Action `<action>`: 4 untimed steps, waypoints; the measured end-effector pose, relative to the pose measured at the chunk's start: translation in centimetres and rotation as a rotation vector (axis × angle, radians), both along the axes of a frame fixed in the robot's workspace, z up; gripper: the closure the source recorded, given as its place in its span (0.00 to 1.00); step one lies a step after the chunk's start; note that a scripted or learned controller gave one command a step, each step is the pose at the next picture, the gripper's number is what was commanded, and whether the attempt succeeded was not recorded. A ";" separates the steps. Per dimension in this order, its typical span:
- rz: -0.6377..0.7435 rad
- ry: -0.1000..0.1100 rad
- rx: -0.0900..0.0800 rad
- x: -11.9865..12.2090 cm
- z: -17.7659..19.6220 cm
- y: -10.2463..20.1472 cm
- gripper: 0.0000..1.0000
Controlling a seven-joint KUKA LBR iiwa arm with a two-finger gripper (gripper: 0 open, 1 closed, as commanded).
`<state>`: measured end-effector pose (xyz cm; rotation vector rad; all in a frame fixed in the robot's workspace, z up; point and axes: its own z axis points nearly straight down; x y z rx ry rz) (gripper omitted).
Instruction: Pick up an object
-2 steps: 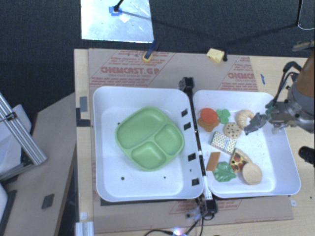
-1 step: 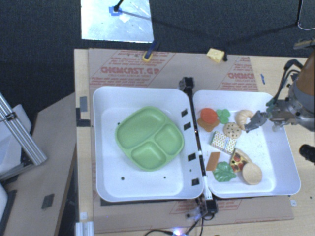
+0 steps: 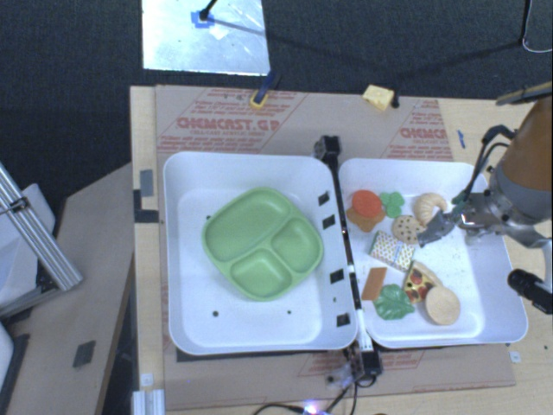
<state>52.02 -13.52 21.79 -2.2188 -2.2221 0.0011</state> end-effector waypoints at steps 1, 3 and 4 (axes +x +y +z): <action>0.000 0.001 0.000 -0.3 -4.2 0.2 0.00; -0.001 -0.004 -0.002 -0.3 -13.4 1.2 0.00; -0.001 -0.005 -0.001 -0.2 -12.3 1.3 1.00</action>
